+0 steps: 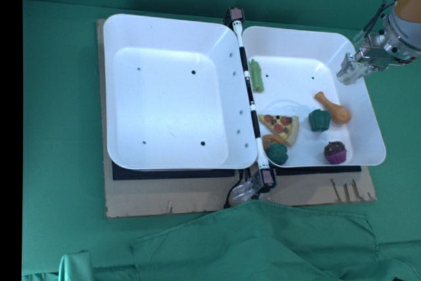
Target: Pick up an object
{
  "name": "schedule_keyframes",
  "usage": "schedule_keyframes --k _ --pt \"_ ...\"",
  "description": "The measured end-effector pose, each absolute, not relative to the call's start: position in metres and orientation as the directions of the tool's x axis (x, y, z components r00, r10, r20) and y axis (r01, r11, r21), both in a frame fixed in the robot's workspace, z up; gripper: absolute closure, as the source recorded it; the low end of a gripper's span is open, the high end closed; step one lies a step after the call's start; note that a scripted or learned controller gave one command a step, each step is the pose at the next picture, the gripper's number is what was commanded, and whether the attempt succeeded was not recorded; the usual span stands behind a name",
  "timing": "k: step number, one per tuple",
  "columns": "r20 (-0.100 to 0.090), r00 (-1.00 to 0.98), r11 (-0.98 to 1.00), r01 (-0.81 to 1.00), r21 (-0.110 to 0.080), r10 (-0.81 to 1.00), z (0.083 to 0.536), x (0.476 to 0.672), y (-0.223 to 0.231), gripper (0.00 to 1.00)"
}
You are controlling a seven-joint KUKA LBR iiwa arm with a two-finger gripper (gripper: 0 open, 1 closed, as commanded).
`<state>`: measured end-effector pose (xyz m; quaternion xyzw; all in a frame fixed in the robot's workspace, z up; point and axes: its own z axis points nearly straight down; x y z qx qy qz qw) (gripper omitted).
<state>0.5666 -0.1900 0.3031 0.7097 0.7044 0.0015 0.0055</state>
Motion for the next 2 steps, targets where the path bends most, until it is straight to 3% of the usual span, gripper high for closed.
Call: schedule_keyframes --k 1,2 --pt "0.000 0.007 -0.007 1.000 -0.006 1.000 0.220 0.515 -0.188 1.00" --pt "-0.006 0.007 -0.007 1.000 0.010 1.000 0.236 0.519 -0.189 1.00"
